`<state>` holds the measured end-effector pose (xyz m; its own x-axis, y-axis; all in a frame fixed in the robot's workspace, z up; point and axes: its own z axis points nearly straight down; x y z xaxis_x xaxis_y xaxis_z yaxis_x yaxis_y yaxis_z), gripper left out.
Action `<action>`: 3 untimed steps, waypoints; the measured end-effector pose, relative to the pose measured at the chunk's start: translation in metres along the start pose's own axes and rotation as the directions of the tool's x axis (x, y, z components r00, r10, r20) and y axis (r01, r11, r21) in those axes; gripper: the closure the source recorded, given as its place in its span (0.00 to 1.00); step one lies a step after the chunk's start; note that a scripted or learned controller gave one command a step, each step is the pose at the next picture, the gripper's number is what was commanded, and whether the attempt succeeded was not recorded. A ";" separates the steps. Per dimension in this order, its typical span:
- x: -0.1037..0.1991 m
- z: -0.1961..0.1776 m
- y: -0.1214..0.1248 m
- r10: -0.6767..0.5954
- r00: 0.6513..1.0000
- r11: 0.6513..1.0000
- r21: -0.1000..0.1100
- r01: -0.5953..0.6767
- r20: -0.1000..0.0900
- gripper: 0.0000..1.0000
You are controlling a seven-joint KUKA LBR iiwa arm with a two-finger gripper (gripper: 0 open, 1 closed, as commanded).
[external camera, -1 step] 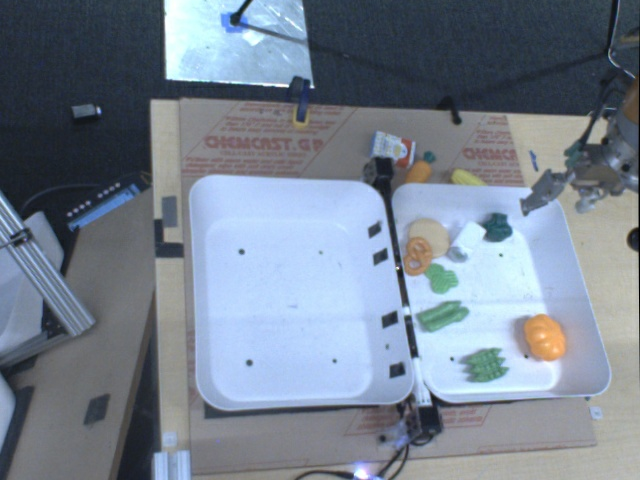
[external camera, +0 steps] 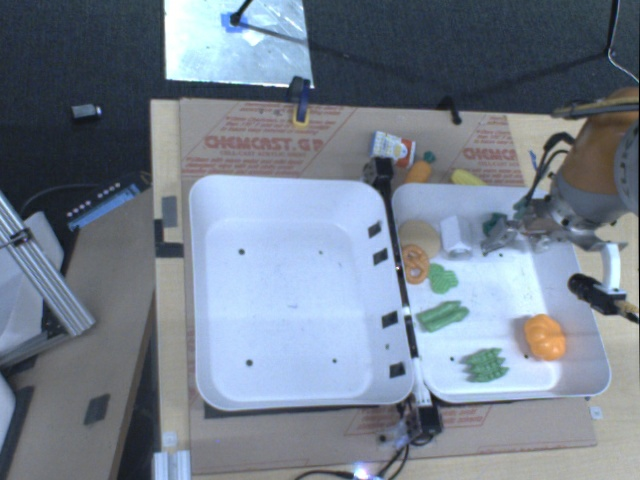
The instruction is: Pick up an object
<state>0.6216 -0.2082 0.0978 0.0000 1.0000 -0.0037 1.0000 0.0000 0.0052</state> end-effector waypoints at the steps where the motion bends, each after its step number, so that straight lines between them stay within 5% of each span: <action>1: 0.099 -0.158 0.025 -0.009 1.000 1.000 -0.003 0.009 -0.003 0.00; 2: 0.034 -0.054 0.005 -0.001 1.000 1.000 0.002 0.001 -0.003 0.00; 3: 0.019 0.013 0.033 -0.004 1.000 1.000 -0.002 0.004 -0.001 0.00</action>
<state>0.6542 -0.1897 0.0849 -0.0045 1.0000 -0.0029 1.0000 0.0045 0.0071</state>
